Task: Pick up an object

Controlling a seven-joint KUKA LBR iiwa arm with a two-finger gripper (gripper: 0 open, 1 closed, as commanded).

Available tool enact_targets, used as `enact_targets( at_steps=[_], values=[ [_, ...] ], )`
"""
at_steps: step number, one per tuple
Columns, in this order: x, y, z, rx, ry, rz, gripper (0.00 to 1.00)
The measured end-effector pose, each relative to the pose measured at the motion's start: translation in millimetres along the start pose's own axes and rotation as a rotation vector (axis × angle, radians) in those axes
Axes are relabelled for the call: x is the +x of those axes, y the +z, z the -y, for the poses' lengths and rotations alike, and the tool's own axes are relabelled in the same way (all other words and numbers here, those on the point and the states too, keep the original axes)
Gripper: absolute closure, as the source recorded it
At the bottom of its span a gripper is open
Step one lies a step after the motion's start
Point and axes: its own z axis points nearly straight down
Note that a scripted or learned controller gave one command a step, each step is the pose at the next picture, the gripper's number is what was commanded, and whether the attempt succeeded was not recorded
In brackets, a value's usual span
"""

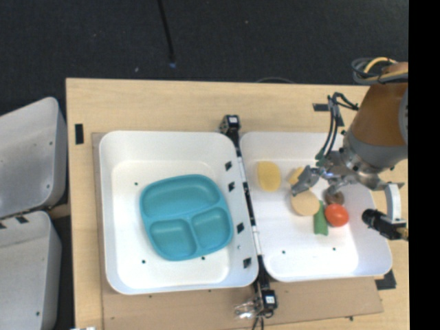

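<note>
Right bin (302, 263): gripper (322, 184) low over the bin floor, fingers spread, nothing between them. Tan round piece (305, 204) just below the left finger, touching or nearly so. Red tomato-like item (336, 215) and green piece (320, 223) beside it. Yellow piece (269, 176) apart, to the left. Left bin (117, 267): teal divided tray (185, 216)

A pale wooden bench (172, 105) stands on dark speckled carpet (103, 26), a black cable (165, 23) trailing across the floor behind it, with two white panels (27, 157) beside its left edge.
</note>
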Motion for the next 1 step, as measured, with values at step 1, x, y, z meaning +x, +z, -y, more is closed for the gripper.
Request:
enact_targets(
  at_steps=[1],
  values=[
    [0.2, -6.0, -2.5, -0.011, -0.003, 0.002, 0.00]
  ],
)
